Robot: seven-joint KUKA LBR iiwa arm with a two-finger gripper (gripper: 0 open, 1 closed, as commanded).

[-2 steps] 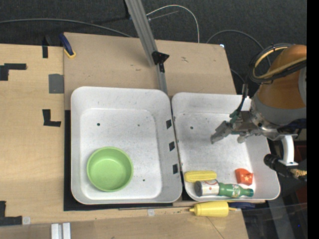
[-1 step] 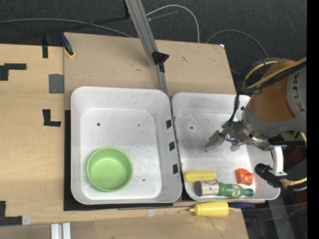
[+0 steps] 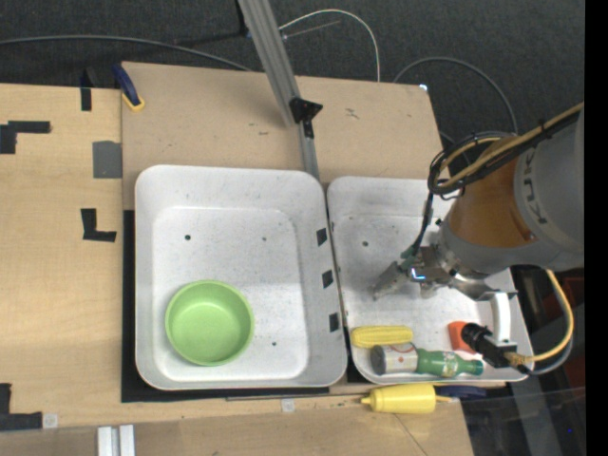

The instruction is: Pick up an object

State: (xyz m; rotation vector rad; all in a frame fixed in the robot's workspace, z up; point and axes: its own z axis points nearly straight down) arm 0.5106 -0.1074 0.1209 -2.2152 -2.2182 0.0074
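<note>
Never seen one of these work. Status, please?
Gripper low in right bin, nothing held. Yellow corn and green bottle lie near. Green bowl in left bin.

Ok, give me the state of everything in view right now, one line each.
Gripper: low in the right bin, nothing between its fingers.
Green bowl: upright, left bin, near corner.
Yellow corn: lying flat in the right bin.
Green bottle: on its side, against the right bin's near wall.
Yellow bottle: lying on the bench, outside the bins.
Right bin: far half bare.
</note>
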